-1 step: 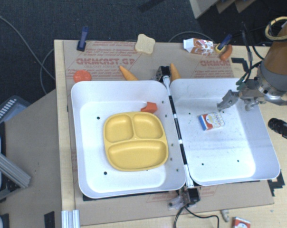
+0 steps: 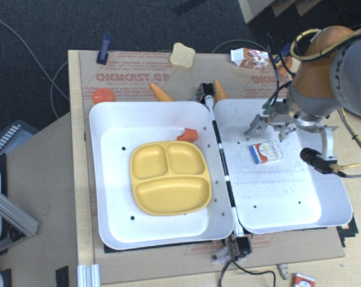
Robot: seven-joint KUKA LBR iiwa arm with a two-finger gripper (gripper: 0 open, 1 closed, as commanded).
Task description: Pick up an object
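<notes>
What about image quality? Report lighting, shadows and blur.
Camera view: even, soft lighting; the yellow tray casts only a faint shadow in the left bin; the small card is sharp enough to spot, its print unreadable; the end effector looks slightly soft.

Two white bins (image 2: 103, 160), dotted with small dark spots. Yellow divided plate (image 2: 170, 178) in the left one, beside an orange piece (image 2: 188, 135). In the right one, a small carton (image 2: 265, 153), white with blue and a touch of red. Tan worktop (image 2: 138, 76) printed with faded red lettering. On it: pale beige bread slice (image 2: 182, 55), orange carrot (image 2: 161, 92), dark blue clip (image 2: 103, 48). Grey arm (image 2: 354, 70), orange band. Dark blue-grey floor (image 2: 49, 17).
</notes>
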